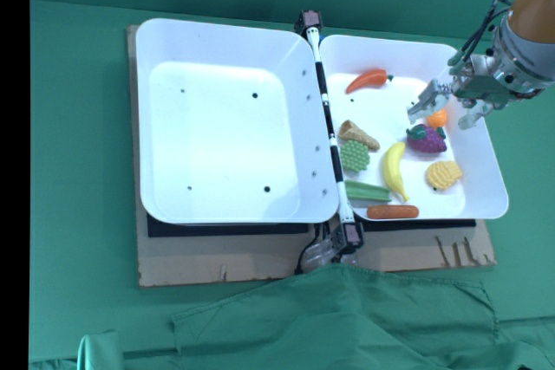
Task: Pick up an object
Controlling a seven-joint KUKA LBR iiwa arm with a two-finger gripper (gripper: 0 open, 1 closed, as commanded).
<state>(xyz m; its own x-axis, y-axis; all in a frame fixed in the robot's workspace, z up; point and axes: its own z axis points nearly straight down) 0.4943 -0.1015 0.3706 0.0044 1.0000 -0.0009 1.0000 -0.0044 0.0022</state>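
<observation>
Here, the gripper (445, 107) is seen spread open over an orange toy (437, 119); it should be lowered squarely before closing.

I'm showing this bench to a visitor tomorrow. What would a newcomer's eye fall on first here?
Most likely the bright toy foods scattered in the right bin: a yellow banana, a red pepper and purple grapes. Next, the gripper poised above the bin's far right side, over a small orange piece by the grapes. The left bin looks plain white beside all that.
</observation>
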